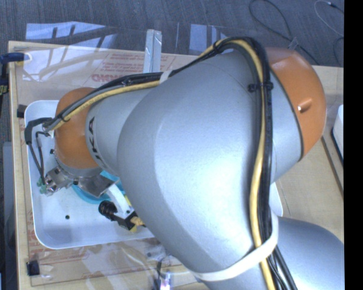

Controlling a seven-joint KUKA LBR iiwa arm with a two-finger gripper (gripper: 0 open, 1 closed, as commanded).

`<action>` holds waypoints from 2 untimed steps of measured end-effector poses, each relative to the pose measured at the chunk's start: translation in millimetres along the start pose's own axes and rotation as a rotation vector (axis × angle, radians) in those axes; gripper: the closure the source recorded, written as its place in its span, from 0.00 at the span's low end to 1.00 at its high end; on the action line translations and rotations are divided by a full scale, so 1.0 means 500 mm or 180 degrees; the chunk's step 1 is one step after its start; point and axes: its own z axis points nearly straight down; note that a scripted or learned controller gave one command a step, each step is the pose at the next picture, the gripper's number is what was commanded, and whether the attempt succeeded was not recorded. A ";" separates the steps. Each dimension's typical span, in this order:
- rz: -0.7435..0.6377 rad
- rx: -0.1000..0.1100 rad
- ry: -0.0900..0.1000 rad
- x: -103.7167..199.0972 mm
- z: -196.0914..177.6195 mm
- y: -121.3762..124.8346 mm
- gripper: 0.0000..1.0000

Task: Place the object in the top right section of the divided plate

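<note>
Arm over left bin, most of the view blocked
Left bin point(33, 116) sits at the left of the surface point(308, 192); claw point(48, 183) is low inside it near the left wall, can't tell if it's wide, narrow or holding anything. Just right of the claw a light-blue piece point(85, 193) pokes out from under the wrist, mostly hidden; can't tell where the object to place is. Grey arm point(218, 162) covers the middle and right

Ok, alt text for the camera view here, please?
A grey arm with an orange band reaches across the bench, covering most of the left white bin. A blue thing shows beneath its wrist there.
</note>
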 end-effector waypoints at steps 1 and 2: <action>0.0213 -0.0053 0.0088 -0.071 -0.012 0.003 1.00; -0.0281 -0.0065 0.0085 -0.100 -0.009 0.014 1.00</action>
